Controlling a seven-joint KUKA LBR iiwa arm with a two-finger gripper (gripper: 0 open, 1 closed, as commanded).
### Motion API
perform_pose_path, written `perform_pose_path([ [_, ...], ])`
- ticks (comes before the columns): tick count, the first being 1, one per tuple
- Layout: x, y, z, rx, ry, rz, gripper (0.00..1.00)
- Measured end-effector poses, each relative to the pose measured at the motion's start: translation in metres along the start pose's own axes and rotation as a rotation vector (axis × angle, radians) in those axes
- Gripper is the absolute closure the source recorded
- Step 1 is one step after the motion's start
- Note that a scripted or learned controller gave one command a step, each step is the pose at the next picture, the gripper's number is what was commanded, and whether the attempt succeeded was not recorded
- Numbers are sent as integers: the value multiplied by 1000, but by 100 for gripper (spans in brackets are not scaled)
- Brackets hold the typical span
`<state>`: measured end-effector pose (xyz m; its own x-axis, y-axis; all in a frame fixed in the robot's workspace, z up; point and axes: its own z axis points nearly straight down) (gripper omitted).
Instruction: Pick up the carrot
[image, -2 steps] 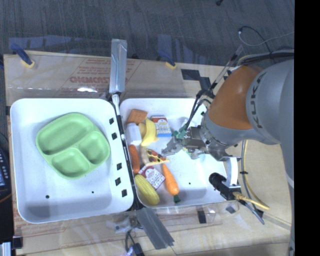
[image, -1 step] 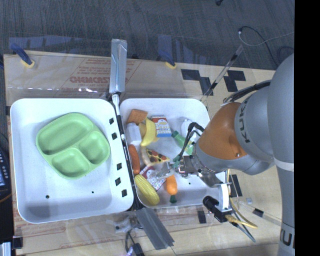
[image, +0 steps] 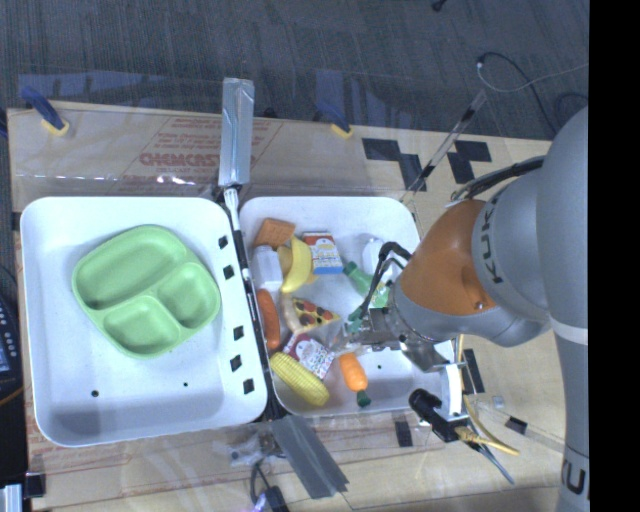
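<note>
The grey arm (image: 560, 250) reaches in from the right, bent down over the right bin's right edge, its orange band (image: 450, 270) sitting just above the wrist. The gripper (image: 365, 325) hangs low inside that bin near its right side, pointing down; its fingers are too hidden to read.

Left bin (image: 40, 300): plate (image: 147, 289) sits in it, toward 12 o'clock.
Right bin (image: 330, 208): just at 3 o'clock of the left bin, crowded.
Carrot (image: 352, 373): 6 o'clock end of the right bin, corn (image: 298, 379) just at its 9 o'clock.
Banana (image: 297, 264): 12 o'clock end, carton (image: 321, 252) touching at its 3 o'clock.
Sausage (image: 269, 318): along the 9 o'clock wall, at 6 o'clock of the banana.
Gripper (image: 368, 322): over the bin's 3 o'clock side, at 12 o'clock of the carrot.
Arm (image: 500, 270): in from 3 o'clock.
</note>
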<state>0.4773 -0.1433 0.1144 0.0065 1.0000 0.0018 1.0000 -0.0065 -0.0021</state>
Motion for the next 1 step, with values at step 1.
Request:
perform_pose_path([
  [1,38,0,-94,-2,-1,-68,100],
])
